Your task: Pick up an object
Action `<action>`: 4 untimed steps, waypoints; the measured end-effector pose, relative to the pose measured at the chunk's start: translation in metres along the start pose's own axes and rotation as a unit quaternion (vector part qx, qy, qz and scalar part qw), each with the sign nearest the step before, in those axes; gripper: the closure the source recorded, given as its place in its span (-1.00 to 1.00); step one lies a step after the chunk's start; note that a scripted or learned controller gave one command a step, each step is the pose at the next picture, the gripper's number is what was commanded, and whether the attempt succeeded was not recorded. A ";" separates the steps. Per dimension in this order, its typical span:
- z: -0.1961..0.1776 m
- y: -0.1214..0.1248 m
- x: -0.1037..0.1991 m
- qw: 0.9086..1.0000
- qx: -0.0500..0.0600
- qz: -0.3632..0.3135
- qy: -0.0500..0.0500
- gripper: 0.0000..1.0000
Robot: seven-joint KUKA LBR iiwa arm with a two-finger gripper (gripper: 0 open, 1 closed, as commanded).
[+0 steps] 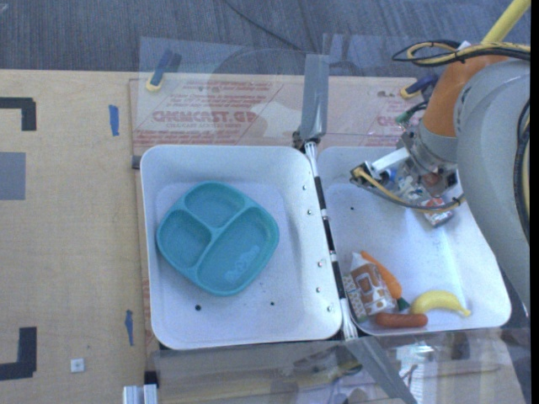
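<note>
you have the grey arm (pixel 497 141) reaching in from the right, its orange band above the wrist, bent over the far end of the right bin (pixel 472 251). the gripper (pixel 418 188) hangs low among yellow and black cables near that bin's far wall; you cannot tell from this view whether its jaws are apart or together, and nothing can be made out between them. a small silvery, red-marked piece (pixel 438 217) lies just beside the gripper on the bin floor, too small to identify.

the two shallow white bins sit side by side on the bench (pixel 67 251), their inner rims touching along the middle.

in the left bin (pixel 286 175) you see one thing, a teal divided plate (pixel 217 238) with three compartments, lying flat near the bin's centre and turned at a slant to the walls.

the things you could pick are gathered in the near corner of the right bin, well apart from the gripper. largest is a small orange and white carton (pixel 367 286) lying against the inner wall. an orange carrot (pixel 386 274) lies slantwise just beside it, touching or nearly so. a yellow banana (pixel 441 303) lies curved near the front wall, to the right. a reddish sausage-shaped piece (pixel 401 319) lies along the front edge, between carton and banana.
</note>
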State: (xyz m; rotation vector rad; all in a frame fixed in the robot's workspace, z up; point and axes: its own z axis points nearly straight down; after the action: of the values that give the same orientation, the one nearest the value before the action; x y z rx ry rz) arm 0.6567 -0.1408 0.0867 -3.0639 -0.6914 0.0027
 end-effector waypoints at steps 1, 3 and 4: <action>-0.001 0.033 -0.032 0.997 0.007 -0.080 0.006 1.00; -0.027 -0.038 -0.004 0.999 0.002 -0.043 -0.002 1.00; -0.001 -0.035 0.017 0.999 -0.001 -0.044 0.001 1.00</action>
State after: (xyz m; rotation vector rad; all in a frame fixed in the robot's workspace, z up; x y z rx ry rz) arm 0.6566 -0.1021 0.0874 -3.0314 -0.8260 -0.0010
